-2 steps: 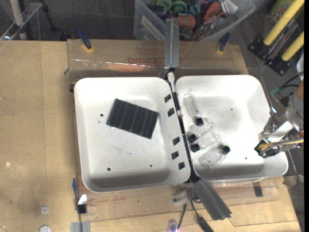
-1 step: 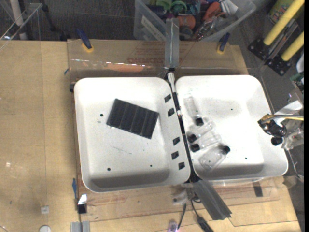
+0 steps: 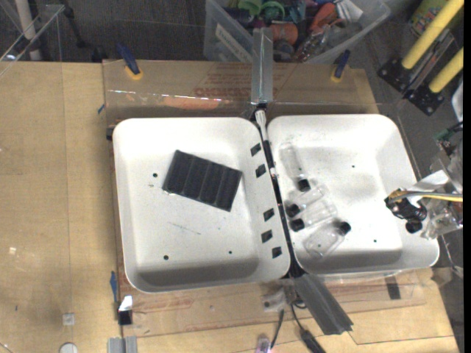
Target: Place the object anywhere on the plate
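On the wooden table [image 3: 51, 197], clear black-capped vials [image 3: 318, 213] loose in the bin [image 3: 383, 134] nearest the jaws, handy for grasping; dark plate [image 3: 202, 180] farther off, bare for placing; jaws spread or pressed together, impossible to tell.

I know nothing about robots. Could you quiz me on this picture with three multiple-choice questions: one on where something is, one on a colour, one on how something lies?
1. Where is the dark ridged plate?
A) in the left bin
B) in the right bin
C) on the wooden bench

2. What colour are the caps on the clear bottles?
A) red
B) black
C) yellow

3. How do the clear bottles sit?
A) upright
B) stacked on the plate
C) lying on their sides

Answers: 1 A, it lies flat on the left bin's floor; 2 B, the caps show black against the white; 3 C, their caps point sideways.
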Controlling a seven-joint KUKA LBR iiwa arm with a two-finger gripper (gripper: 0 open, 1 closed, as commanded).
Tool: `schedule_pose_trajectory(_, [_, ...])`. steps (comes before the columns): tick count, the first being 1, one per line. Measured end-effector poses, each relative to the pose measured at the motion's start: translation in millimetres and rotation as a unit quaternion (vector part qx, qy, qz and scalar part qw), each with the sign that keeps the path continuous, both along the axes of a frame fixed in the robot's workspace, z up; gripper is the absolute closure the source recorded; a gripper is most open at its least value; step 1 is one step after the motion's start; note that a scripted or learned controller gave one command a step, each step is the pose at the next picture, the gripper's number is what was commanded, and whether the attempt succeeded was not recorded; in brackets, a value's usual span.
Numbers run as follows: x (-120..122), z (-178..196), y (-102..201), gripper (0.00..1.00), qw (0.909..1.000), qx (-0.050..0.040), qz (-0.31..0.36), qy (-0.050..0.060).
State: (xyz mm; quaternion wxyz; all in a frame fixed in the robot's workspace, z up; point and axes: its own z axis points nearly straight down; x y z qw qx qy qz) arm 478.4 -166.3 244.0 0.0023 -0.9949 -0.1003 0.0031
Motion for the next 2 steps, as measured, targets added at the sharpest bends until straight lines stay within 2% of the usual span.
schedule_pose_trajectory(1, [1, 17, 0, 1.0, 1.0, -0.0018, 0.003, -0.002])
schedule_pose_trajectory(2, [1, 50, 8, 1.0, 1.0, -0.0019, 0.002, -0.002])
